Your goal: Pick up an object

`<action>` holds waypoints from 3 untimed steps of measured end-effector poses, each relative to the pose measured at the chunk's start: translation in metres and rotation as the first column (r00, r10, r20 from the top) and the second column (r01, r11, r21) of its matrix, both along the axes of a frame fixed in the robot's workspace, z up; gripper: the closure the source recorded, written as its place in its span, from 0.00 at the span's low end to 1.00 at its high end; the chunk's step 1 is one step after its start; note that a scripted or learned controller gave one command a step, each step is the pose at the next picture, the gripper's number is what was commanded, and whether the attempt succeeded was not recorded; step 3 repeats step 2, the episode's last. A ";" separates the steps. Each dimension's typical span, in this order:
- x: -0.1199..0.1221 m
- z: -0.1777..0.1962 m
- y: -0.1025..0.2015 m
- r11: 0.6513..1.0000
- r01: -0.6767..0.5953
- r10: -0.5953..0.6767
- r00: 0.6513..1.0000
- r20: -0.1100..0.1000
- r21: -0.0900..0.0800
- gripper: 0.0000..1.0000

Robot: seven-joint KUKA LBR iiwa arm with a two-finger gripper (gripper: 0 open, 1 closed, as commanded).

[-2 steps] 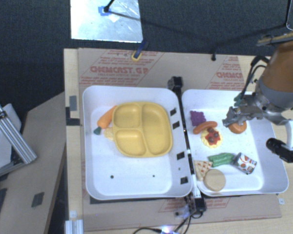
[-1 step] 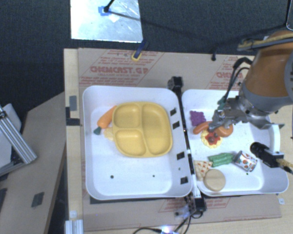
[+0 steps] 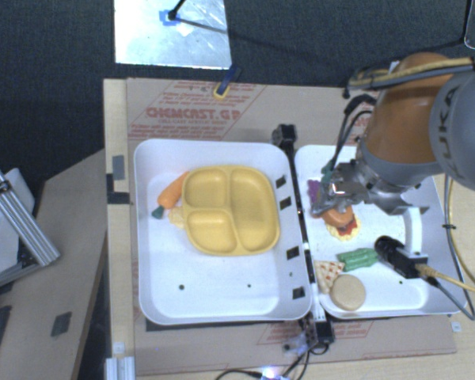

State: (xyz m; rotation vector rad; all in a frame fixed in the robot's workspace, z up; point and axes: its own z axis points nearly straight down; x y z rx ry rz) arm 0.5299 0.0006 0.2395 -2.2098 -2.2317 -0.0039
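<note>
**Desk:** Toy food crowds the right bin [image 3: 435,287]: which piece is the arm after?

**Photographer:** Likely the burger-like stack [image 3: 342,222] near the bin's middle. The gripper [image 3: 332,199] hangs right above it, lowered from the grey wrist, seemingly touching its top. Whether the tool is apart, together or clamped on anything, I cannot tell; the wrist hides that.

**Desk:** What else lies there?

**Photographer:** A green piece [image 3: 356,257], a waffle-patterned cracker [image 3: 328,274] and a round tan biscuit [image 3: 348,292] cluster toward the near left corner, apart from the stack. My guess is they are scattered loosely so a grasp has room.

**Desk:** And the left bin [image 3: 214,303]?

**Photographer:** A yellow divided plate [image 3: 226,210] sits in it, with a toy carrot [image 3: 171,191] tucked against the plate's left rim. It looks like a holding spot.

**Desk:** The setting?

**Photographer:** Both bins rest on a printed cardboard sheet [image 3: 198,111] over a pale wooden bench, with dark carpet beyond and a shiny metal square [image 3: 172,22] on the floor.
</note>
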 end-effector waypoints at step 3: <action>0.007 -0.025 0.051 1.000 0.005 -0.005 1.000 -0.002 -0.002 1.00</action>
